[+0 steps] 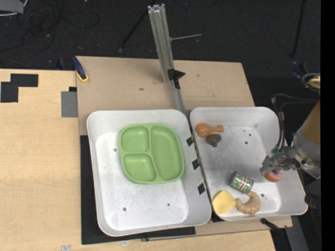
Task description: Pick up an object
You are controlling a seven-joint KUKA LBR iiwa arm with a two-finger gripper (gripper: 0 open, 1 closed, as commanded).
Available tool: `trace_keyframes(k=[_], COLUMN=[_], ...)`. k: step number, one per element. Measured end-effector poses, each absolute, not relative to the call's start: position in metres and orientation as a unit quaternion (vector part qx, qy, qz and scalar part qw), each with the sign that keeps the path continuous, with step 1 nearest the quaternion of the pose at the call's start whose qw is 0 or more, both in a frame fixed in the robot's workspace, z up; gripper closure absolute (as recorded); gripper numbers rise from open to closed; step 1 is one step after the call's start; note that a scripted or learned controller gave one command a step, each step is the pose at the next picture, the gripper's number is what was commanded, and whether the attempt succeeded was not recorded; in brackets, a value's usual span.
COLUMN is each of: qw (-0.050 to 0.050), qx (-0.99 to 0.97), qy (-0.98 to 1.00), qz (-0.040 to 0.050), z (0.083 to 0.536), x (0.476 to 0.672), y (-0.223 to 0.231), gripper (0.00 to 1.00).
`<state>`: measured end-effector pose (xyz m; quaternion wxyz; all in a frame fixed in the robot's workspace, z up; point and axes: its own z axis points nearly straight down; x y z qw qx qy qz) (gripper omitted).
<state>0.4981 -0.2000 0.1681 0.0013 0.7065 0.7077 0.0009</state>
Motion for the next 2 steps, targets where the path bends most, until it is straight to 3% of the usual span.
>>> trace_keyframes(k=[2], qw=[0.002], qx=[0.706], qy=[0.708], qz=[0.0006], z=[0.255], x=[0.498], y=[-0.21], gripper=[1.0])
